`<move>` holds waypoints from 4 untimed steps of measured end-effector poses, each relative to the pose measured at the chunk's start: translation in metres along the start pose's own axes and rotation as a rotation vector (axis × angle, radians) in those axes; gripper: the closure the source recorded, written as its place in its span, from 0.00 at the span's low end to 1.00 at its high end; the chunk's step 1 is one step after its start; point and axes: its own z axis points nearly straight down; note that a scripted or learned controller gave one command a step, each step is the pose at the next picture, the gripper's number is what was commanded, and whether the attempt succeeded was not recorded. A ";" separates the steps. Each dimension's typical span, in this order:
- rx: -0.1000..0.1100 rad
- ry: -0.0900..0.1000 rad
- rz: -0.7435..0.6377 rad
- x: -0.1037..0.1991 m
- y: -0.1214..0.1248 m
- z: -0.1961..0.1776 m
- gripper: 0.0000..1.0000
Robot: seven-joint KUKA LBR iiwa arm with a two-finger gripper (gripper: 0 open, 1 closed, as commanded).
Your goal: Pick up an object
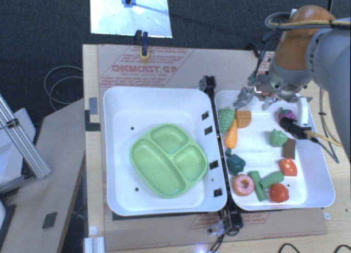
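The right bin holds several toy foods: a green leafy piece, an orange block, a carrot, a purple eggplant, a green pepper, a brown block, a pink donut and a red tomato. My gripper hangs over the back of this bin, just above and right of the orange block. Its fingers are spread open with nothing between them.
The left bin holds a green divided plate. A black divider with clips runs between the bins. A red strawberry-like piece, a dark teal piece and green cylinders lie near the right bin's front.
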 end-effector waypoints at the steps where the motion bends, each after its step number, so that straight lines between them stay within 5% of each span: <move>1: -0.015 -0.004 0.004 -0.004 0.007 0.055 0.00; 2: -0.022 -0.006 0.004 -0.006 0.010 0.054 0.00; 3: -0.014 -0.003 0.002 -0.004 0.008 0.048 1.00; 4: -0.008 -0.001 0.000 -0.003 0.011 0.004 1.00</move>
